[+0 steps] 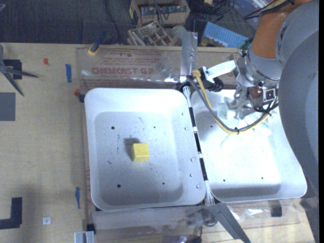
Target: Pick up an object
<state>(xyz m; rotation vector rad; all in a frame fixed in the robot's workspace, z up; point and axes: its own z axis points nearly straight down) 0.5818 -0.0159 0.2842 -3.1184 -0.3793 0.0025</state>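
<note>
Over the right bin [283, 186] hovered the gripper [238, 108] — grip state unclear — well apart from the yellow block [140, 152], likely not yet targeted.

Open floor across most of the shallow white left bin [101, 103], broken only by a small yellow cube [140, 152] near its middle, well apart from every wall. Raised double rim [197, 146] between the bins to clear when crossing. Upper part of the white right bin [253, 178] crowded by the grey arm [298, 85], its end effector [238, 108] and a looping yellow cable [217, 118]; lower floor there open.
</note>
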